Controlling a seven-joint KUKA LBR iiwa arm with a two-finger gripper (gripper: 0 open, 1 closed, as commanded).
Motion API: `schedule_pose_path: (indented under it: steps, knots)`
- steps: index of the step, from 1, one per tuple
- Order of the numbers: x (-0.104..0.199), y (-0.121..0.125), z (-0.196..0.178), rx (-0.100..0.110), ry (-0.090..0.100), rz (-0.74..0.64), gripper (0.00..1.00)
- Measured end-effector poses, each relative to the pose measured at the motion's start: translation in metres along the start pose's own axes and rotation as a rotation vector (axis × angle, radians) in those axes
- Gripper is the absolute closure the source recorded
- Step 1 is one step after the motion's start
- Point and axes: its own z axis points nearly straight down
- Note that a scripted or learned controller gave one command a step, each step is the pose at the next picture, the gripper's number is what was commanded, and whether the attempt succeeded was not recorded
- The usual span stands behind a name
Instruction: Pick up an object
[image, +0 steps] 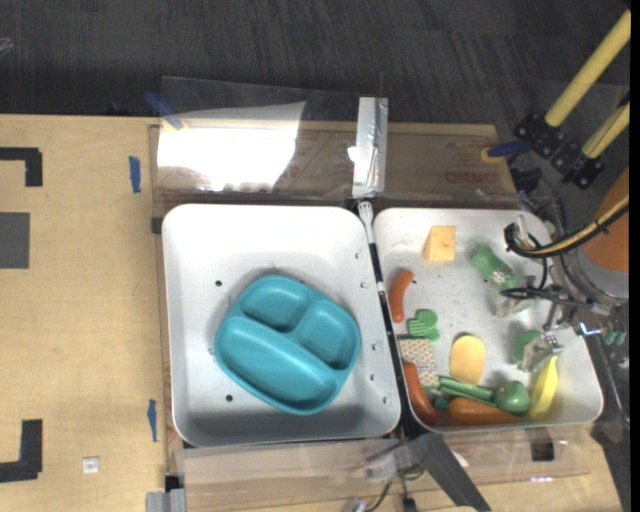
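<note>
My gripper (545, 342) hangs low over the right side of the right bin (470, 225), just above a yellow banana (543, 386) and beside a small green piece (526, 342). Nothing can be seen held in it. Toy foods lie scattered in this bin: a yellow cheese cube (440, 243), a green vegetable (490, 265), an orange-red sausage (400, 295), a small green piece (424, 323), a yellow lemon (467, 352), a red pepper (417, 390), an orange carrot (470, 408) and a green stalk (488, 391).
The left bin (190, 300) holds a teal divided plate (288, 341). A metal divider (369, 145) stands behind the bins. Cables and the arm's wrist (600, 250) crowd the right bin's right edge. Wooden bench (70, 300) lies to the left.
</note>
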Motion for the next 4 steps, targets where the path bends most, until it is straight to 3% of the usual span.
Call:
schedule_pose_path:
  steps: [1, 2, 3, 4]
  knots:
    - [0.016, 0.001, 0.012, 0.008, -0.016, -0.021, 0.0]
    - [0.001, -0.001, 0.012, 0.01, -0.016, -0.146, 0.0]
    - [-0.004, 0.0, -0.002, 0.014, -0.03, -0.149, 1.0]
    - [-0.003, 0.001, -0.001, 0.013, -0.029, -0.149, 0.0]
